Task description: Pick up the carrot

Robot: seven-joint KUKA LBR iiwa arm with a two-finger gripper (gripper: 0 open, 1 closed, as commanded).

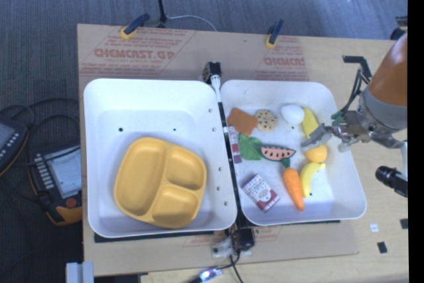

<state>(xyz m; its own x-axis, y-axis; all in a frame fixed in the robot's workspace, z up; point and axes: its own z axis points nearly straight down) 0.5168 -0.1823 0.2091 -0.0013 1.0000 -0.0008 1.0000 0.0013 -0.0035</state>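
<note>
The carrot (293, 187) is orange with a green top and lies in the right bin (344, 209), near its front edge. It points toward the front, with a yellow banana (309, 177) touching its right side. My gripper (326, 140) hangs over the bin's right part, up and to the right of the carrot and well apart from it. Its fingers are open with nothing between them. A small yellow-orange round fruit (317, 154) sits just below the gripper.
The right bin also holds a watermelon slice (277, 153), a green leaf (250, 148), a cookie (266, 119), a brown toast piece (242, 121), a white egg (291, 113), a yellow piece (309, 121) and a red-white packet (260, 192). A yellow divided tray (161, 181) lies in the left bin (106, 103).
</note>
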